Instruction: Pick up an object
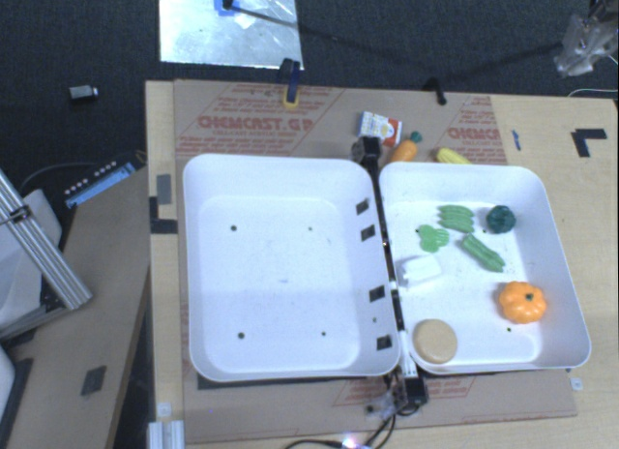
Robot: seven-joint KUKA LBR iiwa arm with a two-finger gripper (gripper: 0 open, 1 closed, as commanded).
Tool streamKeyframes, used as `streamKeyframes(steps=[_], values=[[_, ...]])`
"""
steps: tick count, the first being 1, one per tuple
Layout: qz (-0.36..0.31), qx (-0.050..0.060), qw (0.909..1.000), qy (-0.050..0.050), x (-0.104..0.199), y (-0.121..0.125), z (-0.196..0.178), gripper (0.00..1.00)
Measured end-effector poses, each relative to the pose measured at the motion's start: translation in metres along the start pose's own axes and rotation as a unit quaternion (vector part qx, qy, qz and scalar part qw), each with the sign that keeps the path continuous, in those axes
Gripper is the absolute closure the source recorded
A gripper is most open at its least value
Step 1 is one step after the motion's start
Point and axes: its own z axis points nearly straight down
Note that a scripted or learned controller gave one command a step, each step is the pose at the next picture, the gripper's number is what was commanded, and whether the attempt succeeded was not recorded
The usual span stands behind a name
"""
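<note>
Dark carpet floor (pixel 77 12) | cardboard-topped bench (pixel 251 118) | foil sheet (pixel 228 12) behind

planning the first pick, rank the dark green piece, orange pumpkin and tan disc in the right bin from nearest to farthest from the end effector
The end effector hangs at the view's top right, beyond the bins.
1. dark green piece, far right part of the right bin
2. orange pumpkin, right side, closer to the front edge
3. tan disc, front left corner
</note>
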Motion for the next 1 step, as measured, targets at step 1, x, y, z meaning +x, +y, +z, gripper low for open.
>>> streamKeyframes(steps=[1], values=[[0.0,-0.001,1.0,0.0,0.0046,0.0195,-0.0333,1.0]])
